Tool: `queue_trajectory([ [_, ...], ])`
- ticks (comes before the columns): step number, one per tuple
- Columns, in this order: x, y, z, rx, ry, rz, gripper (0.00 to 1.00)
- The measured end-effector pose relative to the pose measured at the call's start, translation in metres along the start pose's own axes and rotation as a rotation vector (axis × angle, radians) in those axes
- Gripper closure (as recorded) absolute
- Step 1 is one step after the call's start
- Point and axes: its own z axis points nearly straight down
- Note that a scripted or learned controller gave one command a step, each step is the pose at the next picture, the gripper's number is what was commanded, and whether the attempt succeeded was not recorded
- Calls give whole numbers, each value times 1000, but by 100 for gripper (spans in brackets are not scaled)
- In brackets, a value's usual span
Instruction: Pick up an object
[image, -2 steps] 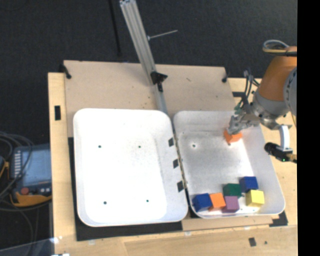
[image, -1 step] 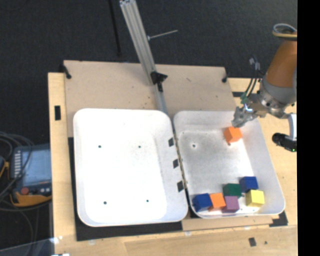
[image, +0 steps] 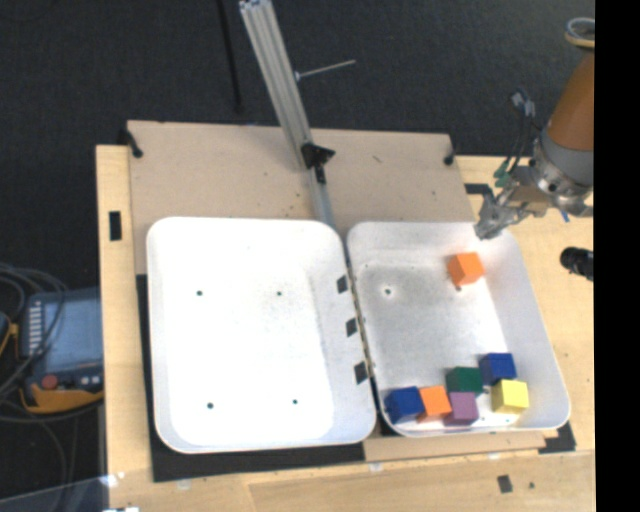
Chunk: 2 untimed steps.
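The right bin (image: 395, 320) holds an orange cube (image: 464, 267) alone near its far right corner. Along the bin's near edge sit several small blocks: a blue one (image: 404, 402), an orange one (image: 435, 400), a purple one (image: 462, 406), a green one (image: 464, 380), a second blue one (image: 497, 366) and a yellow one (image: 510, 395). My gripper (image: 491, 222) hangs over the bin's far right rim, just up and right of the lone orange cube, with nothing seen in it.
The left bin (image: 250, 330) lies beside the right one. A slanted metal pole (image: 285, 95) rises from the gap between the bins at the back. A pendant and cables (image: 55, 345) lie left of the bench.
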Motion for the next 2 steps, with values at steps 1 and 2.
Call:
queue_trajectory([
  [1,-1,1,-34,2,0,-3,100],
  [2,47,1,-20,8,1,1,100],
])
